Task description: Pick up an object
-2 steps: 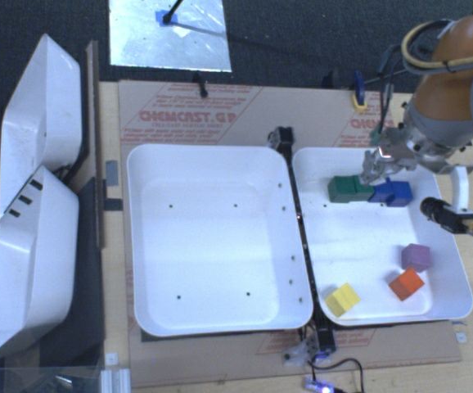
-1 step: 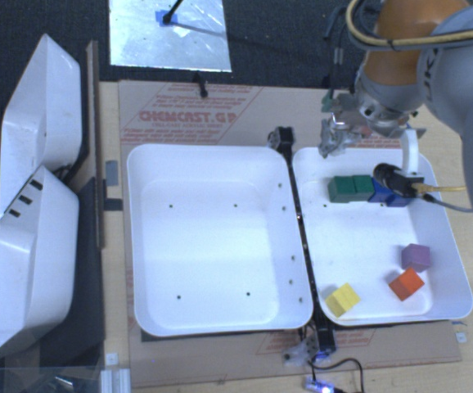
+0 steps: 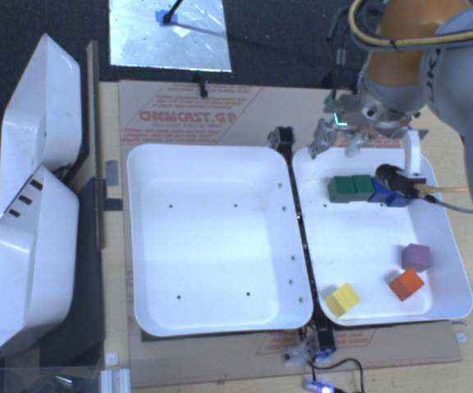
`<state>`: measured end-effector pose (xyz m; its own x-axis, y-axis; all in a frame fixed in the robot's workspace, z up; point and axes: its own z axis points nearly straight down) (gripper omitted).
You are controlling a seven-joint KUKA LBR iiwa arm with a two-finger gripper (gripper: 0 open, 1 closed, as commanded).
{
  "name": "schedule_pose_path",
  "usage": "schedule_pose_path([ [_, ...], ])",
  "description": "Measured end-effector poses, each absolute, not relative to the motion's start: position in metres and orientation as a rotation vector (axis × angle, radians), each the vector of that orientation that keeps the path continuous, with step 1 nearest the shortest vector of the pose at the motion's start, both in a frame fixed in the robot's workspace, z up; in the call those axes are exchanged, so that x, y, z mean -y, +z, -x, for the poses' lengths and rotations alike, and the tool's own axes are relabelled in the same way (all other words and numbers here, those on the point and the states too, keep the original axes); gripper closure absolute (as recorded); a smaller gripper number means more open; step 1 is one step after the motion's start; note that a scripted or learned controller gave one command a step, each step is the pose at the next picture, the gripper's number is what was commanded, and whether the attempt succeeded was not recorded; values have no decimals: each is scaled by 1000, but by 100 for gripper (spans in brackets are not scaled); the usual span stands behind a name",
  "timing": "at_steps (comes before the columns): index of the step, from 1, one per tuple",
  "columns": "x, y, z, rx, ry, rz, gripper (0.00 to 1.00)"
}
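Note:
The right bin [image 3: 359, 244] holds a green block [image 3: 351, 188] with a blue block [image 3: 381, 191] touching its right side near the far wall. A purple cube [image 3: 416, 256], an orange cube [image 3: 406, 284] and a yellow cube [image 3: 342, 299] lie toward the near side. My gripper [image 3: 339, 142] hangs over the bin's far left corner, just beyond the green block. Its fingers [image 3: 322, 138] are spread open with nothing between them.
The left bin [image 3: 212, 236] sits beside the right one, split from it by a black divider [image 3: 300, 219]. A black connector with a yellow cable [image 3: 400, 180] hangs over the blue block. White housings [image 3: 32, 195] stand at the far left, and a metal plate [image 3: 169, 23] lies behind.

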<state>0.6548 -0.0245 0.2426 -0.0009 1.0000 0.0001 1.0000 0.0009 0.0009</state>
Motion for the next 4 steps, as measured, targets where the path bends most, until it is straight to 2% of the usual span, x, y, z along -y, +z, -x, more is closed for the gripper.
schedule_pose_path([
  [1,70,184,-580,-2218,-6,-2228,0],
  [2,68,197,-582,-2221,2,-2220,100],
  [3,17,289,-595,-2223,11,-2212,100],
  [4,50,279,-554,-2255,0,-2188,100],
])
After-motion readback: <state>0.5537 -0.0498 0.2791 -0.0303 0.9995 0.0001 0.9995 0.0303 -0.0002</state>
